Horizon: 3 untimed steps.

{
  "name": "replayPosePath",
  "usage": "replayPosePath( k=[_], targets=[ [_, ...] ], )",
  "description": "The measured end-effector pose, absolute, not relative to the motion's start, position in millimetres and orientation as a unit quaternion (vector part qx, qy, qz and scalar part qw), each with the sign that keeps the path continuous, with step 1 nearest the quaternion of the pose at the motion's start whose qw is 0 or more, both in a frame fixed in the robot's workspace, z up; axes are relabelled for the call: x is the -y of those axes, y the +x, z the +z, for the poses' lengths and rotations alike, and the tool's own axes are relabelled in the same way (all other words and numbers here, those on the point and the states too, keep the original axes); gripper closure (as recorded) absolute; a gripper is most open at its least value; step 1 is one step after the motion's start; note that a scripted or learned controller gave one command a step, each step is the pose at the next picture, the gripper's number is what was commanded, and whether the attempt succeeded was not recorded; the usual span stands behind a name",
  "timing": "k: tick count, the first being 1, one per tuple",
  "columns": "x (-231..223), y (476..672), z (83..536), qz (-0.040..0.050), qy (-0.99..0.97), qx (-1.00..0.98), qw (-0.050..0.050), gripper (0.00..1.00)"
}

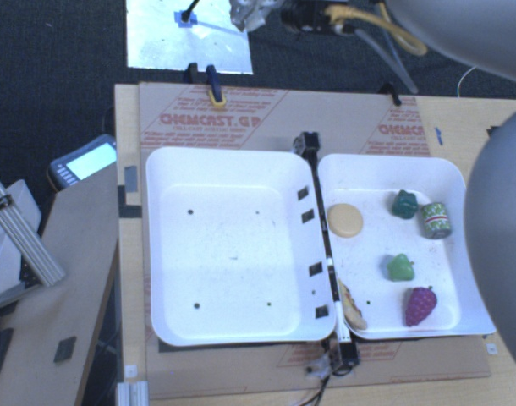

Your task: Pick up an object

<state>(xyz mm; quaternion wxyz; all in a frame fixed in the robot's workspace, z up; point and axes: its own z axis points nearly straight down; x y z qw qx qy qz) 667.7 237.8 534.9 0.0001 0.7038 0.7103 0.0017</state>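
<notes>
The right bin (385,162) holds several small objects. A tan round disc (345,221) lies near the divider. A dark green piece (403,204) and a small printed can (436,220) sit at the far right. A light green pepper (400,266) and a purple berry-shaped toy (419,305) lie nearer the front. A tan bread-like piece (354,309) rests against the divider at the front. My gripper (251,7) hangs high at the top of the view, beyond the bench and far from both bins.
The left bin (224,163) stands beside the right one. A grey arm link (497,235) covers the right bin's right edge. A metal sheet (188,28) lies on the floor behind. A yellow-and-blue clamp (214,90) grips the bench's back edge.
</notes>
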Motion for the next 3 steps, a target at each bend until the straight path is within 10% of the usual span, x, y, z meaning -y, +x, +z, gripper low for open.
replayPosePath(
  k=[1, 2, 3],
  targets=[
    [-104.8, 616.2, 536.8, -0.0003, 0.711, -0.703, 0.001, 1.00],
    [-189.2, 623.0, 480.3, -0.0008, 0.704, -0.711, -0.002, 1.00],
    [-237.8, 613.8, 515.5, 0.0028, 0.704, -0.710, 0.000, 1.00]
  ],
)
